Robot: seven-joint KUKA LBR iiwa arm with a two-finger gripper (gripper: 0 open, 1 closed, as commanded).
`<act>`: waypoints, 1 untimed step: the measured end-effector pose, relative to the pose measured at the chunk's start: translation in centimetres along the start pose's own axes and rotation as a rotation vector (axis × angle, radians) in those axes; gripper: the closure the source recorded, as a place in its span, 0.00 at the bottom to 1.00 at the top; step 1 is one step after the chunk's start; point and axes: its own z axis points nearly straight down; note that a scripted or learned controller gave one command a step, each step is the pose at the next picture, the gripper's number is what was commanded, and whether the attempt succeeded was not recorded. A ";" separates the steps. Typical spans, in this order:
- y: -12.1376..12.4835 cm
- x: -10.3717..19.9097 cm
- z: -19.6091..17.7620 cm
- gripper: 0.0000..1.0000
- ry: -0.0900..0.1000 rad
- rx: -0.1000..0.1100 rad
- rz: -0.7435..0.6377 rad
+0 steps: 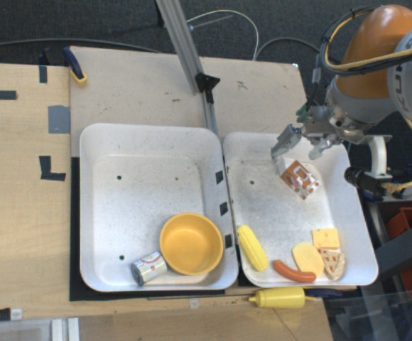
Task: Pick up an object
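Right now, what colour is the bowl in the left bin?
Yellow-orange bowl, clearest in the camera view.

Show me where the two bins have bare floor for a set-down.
Left bin: its whole upper part is bare, above the yellow bowl and small can. Right bin: a bare strip runs down the middle, between the corn cob and the brown-and-white box. The lower right corner is crowded with cheese, sausage and other food.

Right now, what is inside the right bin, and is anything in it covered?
The right bin holds a corn cob, a sausage, yellow food pieces and a red-and-white block. The gripper hangs over the block's upper edge, hiding the bin floor behind it.
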 end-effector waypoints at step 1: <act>0.0 0.0 0.0 0.00 0.000 0.000 0.000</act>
